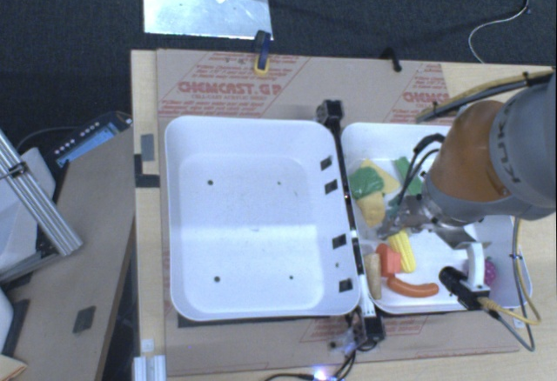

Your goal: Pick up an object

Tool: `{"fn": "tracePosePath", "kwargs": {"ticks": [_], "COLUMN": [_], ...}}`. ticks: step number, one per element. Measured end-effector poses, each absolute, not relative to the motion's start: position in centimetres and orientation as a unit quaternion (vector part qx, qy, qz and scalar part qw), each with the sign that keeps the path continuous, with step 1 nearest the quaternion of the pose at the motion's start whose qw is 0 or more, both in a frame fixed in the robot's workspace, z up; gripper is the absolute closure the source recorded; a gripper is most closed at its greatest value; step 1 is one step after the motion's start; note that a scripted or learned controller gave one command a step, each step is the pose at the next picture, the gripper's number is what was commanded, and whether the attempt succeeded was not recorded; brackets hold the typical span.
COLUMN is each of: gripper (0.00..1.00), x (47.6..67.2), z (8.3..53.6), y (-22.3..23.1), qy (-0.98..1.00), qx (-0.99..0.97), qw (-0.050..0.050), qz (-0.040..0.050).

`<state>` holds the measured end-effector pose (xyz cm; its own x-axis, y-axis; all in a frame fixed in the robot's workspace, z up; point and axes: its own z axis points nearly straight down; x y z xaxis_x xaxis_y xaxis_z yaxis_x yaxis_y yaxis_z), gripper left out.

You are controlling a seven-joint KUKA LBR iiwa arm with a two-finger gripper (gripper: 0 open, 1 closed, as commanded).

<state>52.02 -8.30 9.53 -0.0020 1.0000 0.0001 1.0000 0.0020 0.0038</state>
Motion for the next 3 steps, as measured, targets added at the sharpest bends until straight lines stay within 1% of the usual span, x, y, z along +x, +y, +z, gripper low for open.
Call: {"fn": "tracePosePath", "kwargs": {"ticks": [1,2,3], "gripper": [1.0,1.0,1.0], "x": [58.2,55.7,54.1], "z": [19.0,18.4,29.1], "y": [-0.7,7.6,14.3], "qy": [0.712,0.712,0.712], "qx": [0.702,0.703,0.702], "qw": [0.004,-0.002,0.002], "qz": [0.0055,0.0013,0.006]}}
